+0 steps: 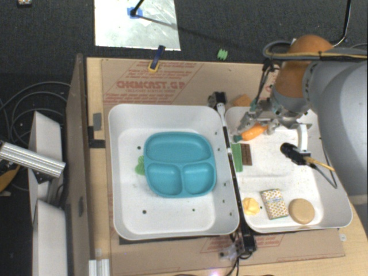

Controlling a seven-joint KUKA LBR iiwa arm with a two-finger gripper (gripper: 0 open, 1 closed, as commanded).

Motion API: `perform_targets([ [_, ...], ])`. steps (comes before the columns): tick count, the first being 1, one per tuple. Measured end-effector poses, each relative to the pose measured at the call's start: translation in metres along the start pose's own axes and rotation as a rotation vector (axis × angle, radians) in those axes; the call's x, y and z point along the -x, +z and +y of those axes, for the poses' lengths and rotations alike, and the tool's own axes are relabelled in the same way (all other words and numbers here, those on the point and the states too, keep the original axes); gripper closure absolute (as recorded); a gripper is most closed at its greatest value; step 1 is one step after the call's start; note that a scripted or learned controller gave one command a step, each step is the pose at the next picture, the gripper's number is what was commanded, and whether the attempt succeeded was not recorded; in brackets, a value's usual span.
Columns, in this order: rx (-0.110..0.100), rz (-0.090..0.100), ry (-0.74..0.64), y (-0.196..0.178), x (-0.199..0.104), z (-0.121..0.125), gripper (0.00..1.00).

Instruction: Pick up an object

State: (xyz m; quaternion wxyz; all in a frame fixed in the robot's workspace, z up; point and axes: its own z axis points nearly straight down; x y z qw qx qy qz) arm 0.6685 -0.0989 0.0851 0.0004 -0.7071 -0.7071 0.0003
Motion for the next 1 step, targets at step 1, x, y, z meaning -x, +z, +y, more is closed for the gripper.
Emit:
perform_targets([
  [1,0.002,-0.001,0.0,-0.0005,0.0084,0.0004,0.0],
])
